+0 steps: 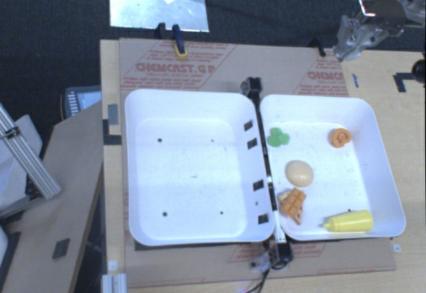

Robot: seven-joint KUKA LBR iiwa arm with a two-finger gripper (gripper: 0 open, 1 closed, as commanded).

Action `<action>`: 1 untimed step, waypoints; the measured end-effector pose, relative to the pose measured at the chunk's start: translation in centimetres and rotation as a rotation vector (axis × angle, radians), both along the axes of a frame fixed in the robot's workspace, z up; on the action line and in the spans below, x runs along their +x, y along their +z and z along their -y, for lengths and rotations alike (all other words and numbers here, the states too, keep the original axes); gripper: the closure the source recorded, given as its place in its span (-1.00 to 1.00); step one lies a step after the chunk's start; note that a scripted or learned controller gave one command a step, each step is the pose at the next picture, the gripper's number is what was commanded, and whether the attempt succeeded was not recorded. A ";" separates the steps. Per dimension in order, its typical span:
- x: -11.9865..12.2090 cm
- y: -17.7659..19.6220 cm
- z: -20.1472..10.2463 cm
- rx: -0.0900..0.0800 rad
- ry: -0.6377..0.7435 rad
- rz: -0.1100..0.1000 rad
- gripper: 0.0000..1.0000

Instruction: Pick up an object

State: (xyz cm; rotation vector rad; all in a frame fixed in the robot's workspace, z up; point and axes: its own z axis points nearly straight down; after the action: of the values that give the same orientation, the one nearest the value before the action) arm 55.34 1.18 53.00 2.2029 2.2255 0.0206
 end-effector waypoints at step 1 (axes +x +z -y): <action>3.4 0.3 -4.8 -0.001 -0.001 -0.011 1.00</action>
State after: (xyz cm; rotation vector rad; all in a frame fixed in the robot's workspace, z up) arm 58.77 6.01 53.26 2.2092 2.2292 0.0064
